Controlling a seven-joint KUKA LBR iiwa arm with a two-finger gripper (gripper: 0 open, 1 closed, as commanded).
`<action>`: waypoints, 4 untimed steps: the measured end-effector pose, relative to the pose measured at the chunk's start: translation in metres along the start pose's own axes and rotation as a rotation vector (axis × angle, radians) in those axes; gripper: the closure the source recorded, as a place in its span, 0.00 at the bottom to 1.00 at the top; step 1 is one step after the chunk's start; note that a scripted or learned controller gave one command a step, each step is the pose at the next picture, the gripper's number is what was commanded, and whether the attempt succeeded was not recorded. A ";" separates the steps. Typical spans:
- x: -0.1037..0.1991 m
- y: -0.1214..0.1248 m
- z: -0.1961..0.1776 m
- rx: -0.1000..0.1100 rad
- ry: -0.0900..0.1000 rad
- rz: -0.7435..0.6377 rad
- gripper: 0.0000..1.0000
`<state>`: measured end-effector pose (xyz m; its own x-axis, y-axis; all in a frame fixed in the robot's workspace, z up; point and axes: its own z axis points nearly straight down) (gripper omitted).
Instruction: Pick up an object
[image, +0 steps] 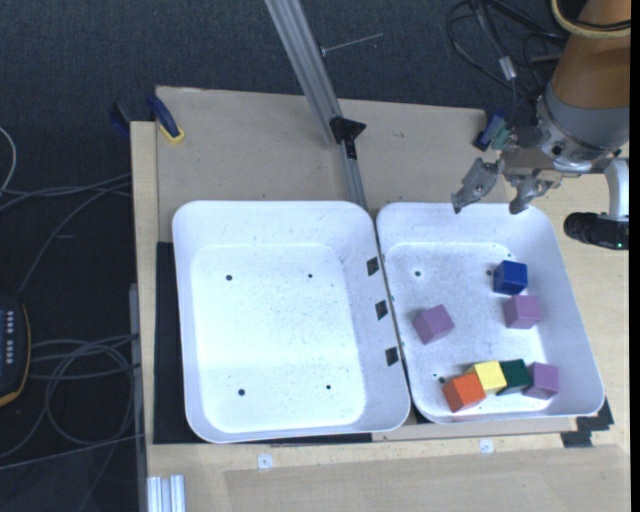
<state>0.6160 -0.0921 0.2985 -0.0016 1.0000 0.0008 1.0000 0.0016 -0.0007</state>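
Arm: on my feed the arm (590, 70) comes in from the top right, with the orange band sitting above the grey wrist.

Gripper: the gripper (492, 200) hangs over the back rim of the right bin (570, 300), near its far edge.

Jaws: I see them spread wide apart, one finger pointing down-left and the other down-right, with nothing between them.

Blue cube: the blue cube (510, 277) sits in the right bin toward the back right. It's the block closest to the gripper, but still apart from it.

Purple cubes: one purple cube (522, 311) is just in front of the blue one. Another purple cube (433, 323) sits alone near the middle of the bin. A third purple cube (544, 379) is at the front right corner.

Front row: an orange cube (463, 391), a yellow cube (489, 376) and a green cube (515, 375) are lined up touching each other along the front wall. The third purple one is right beside the green.

Left bin: the left bin (195, 300) sits beside the right bin, and their inner rims meet in the middle.

Bench stuff: a metal rail (315, 80) slants across the bench behind the bins. Loose cables (70, 330) are on the floor at the left.
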 end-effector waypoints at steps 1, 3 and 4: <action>0.000 0.000 0.000 0.000 0.000 0.001 0.00; 0.010 0.015 0.115 0.006 0.000 0.000 0.00; 0.007 0.014 0.178 0.007 0.000 0.002 0.00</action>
<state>0.6299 -0.0847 0.1201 -0.0001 1.0000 0.0010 1.0000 0.0001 -0.0081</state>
